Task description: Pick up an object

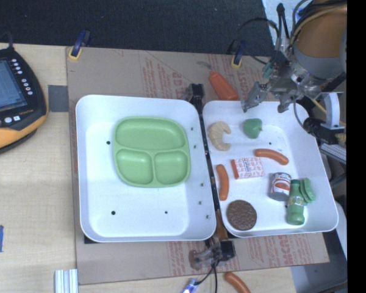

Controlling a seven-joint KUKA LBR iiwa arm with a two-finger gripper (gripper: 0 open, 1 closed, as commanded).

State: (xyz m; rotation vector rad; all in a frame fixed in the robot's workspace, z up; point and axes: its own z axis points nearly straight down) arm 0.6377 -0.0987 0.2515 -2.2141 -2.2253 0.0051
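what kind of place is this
Likely a robotics lab bench for pick trials: two white bins on clamped cardboard, toy food such as a sausage, and a teach pendant beside them.

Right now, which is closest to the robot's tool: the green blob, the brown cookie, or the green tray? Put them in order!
From the tool:
1. Green blob, just below it in the right bin.
2. Green tray, in the left bin.
3. Brown cookie, at the right bin's near edge.
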